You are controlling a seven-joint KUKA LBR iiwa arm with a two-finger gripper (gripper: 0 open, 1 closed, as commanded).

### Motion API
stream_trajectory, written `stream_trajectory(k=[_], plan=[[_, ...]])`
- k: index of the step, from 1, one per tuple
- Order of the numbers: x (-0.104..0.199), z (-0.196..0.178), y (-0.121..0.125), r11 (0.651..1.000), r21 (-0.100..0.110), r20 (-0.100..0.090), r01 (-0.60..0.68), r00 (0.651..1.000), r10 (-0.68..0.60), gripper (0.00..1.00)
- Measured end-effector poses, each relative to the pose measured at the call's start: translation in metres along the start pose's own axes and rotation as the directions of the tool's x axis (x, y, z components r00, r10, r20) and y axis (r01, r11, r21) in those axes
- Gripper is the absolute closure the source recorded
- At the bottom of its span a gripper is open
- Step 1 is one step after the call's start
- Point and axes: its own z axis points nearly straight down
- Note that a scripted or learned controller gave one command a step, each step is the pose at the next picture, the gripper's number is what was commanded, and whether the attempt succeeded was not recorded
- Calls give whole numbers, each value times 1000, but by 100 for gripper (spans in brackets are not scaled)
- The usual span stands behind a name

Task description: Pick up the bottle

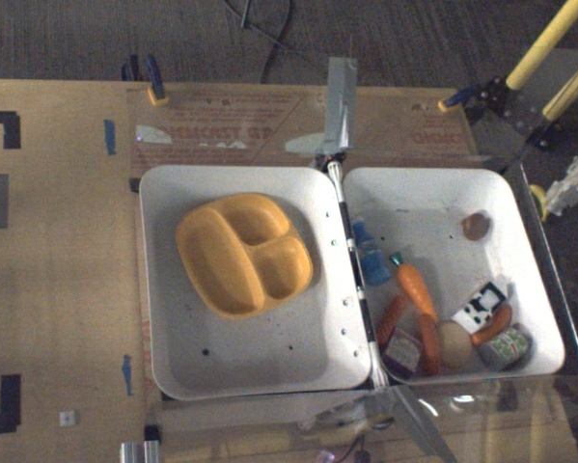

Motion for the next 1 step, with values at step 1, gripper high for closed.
stream_trajectory(k=[1], plan=[[59,10,-43,952,4,-6,-305,952,305,100]])
